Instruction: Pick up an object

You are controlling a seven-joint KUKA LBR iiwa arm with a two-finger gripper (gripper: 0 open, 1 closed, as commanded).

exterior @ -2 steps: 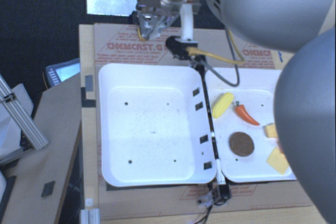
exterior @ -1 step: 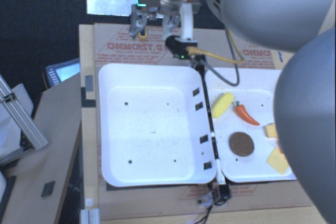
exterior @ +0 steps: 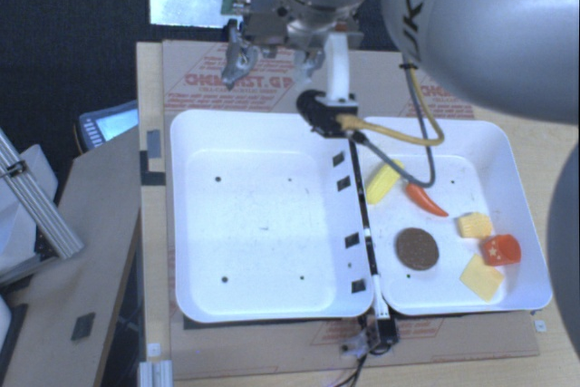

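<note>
Altogether, right bin (exterior: 507, 149) holds six items: three yellow, two red-orange, one brown.

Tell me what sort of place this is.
Probably a robotics lab test bench. A grey industrial arm reaches over two shallow white bins set on cardboard, with cables running along the divider and small toy food pieces in the right bin.

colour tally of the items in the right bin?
Yellow: 3: corn-like piece, small block, wedge
Orange-red: 2: chili-like piece, red block
Brown: 1: round disc
Total: 6
</note>
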